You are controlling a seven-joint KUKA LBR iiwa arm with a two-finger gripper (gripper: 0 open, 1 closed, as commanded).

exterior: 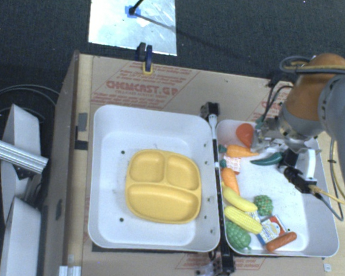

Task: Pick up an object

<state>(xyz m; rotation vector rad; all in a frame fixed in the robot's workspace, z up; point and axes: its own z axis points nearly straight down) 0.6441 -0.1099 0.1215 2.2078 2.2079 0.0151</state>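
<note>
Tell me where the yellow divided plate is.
The yellow divided plate lies in the middle of the left bin in the camera view, across the divider from the toy food in the right bin.

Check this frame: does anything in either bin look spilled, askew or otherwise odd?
Nothing looks spilled or damaged. The yellow divided plate lies flat in the left bin. The toy foods, such as the corn cob and sausage, are jumbled along the right bin's left side and near end, all inside its walls.
</note>
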